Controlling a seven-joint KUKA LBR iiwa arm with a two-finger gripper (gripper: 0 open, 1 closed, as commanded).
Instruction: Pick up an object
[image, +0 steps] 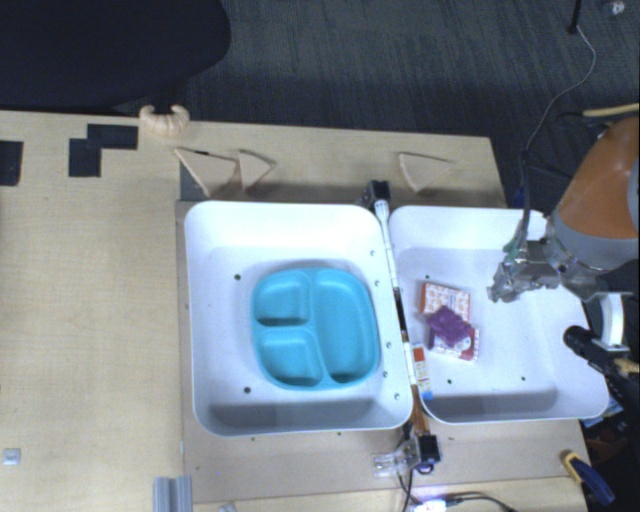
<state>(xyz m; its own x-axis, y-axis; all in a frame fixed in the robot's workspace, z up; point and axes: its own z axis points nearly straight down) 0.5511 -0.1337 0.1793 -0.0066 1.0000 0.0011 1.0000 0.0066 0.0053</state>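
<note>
Two white bins are sitting side by side on the bench (90, 300), and the jaws (503, 285) are hovering over the right bin (540, 380), near its right half. Whether the jaws are parted or closed cannot be told, since the metal tip is small and blurred; nothing is visibly sitting between them.

Just to the left of the jaws, apart from them, a small red-and-white packet (445, 298) is lying flat on the bin floor. A purple object (449, 327) is lying just below it, touching or overlapping a second packet (466, 343) with a white edge. All three are clustering in the left part of the right bin, close to the wall shared with the other bin.

The grey arm (590, 250) with its orange band (605, 190) is reaching in from the right, crossing over the right bin's rim. A thin cable (560, 95) is trailing up from it toward the top.

The left bin (215, 300) is holding a blue divided tray (315, 325) with three compartments, lying flat near its middle. A black bar (398, 300) is running along the seam between the bins.
</note>
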